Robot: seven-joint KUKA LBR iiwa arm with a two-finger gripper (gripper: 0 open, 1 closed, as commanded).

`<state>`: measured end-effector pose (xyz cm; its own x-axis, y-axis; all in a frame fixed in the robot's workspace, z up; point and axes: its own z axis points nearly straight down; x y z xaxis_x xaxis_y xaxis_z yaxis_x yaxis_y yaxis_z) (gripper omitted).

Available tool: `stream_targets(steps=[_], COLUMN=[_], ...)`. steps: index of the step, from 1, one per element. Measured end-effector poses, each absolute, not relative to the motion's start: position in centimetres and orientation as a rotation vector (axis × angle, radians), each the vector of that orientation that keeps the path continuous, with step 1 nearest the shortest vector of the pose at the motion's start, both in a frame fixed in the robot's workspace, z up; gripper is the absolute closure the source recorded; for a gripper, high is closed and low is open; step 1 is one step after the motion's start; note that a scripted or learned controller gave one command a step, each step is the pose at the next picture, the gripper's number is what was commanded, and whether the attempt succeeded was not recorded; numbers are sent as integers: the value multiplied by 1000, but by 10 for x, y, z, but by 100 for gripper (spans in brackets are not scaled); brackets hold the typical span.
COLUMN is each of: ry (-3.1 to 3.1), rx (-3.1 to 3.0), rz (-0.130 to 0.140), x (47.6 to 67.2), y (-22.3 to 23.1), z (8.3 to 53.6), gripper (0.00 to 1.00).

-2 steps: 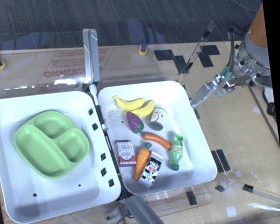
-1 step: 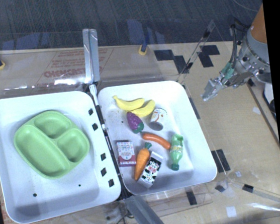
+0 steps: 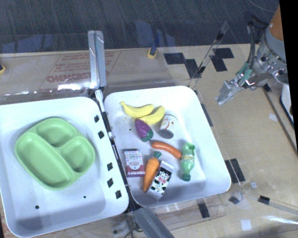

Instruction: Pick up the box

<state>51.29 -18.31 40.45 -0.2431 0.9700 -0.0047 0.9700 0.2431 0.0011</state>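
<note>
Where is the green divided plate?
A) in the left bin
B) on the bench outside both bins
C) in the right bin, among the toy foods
A: the green divided plate lies alone in the left bin, apart from the toy foods in the right bin.

The bench (image 3: 249, 146) carries 2 white bins side by side: the left bin (image 3: 3, 160) at 9 o'clock, the right bin (image 3: 209, 151) touching it at centre.
</note>
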Motion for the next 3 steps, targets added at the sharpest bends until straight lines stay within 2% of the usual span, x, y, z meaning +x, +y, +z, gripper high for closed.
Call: stream_targets(steps=[3], ry=[2486], rx=[1908], rz=[-6], x=[516], y=[-182], z=[437], gripper=[100])
